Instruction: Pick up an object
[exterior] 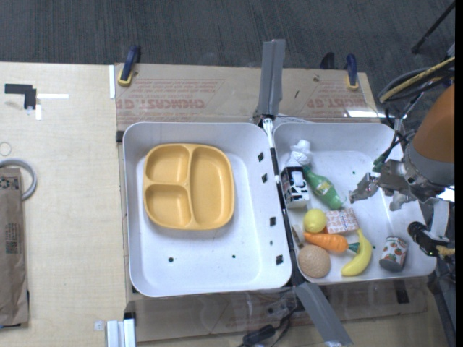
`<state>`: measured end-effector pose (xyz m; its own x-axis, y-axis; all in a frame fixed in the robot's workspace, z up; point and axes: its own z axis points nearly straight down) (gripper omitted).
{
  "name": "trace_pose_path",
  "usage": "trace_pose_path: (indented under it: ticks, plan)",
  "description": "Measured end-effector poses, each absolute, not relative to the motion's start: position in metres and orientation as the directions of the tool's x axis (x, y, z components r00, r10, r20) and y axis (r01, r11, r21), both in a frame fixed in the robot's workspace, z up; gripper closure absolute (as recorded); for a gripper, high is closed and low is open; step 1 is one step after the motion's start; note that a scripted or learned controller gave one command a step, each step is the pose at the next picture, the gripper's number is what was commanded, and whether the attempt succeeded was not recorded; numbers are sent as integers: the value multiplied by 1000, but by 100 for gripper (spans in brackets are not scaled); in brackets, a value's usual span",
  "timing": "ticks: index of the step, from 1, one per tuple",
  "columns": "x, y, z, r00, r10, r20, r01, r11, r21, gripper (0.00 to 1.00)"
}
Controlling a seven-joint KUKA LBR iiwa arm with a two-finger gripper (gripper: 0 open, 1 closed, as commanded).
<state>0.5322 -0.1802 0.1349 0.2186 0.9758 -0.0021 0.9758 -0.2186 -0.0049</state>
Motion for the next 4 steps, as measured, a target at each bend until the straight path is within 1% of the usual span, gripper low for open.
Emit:
trace_pose_path:
  ticks: [1,2,3,4]
  plan:
    - [479,-136,93,241,971,-1,971,-241,1,0]
    - [481,-138,100,243,970,-4,970,-243,3,100]
    - [506,-62,196,205,979,-4,979,-205,-6,100]
    - [506,-62,196,205,979,-4,979,-205,-6,0]
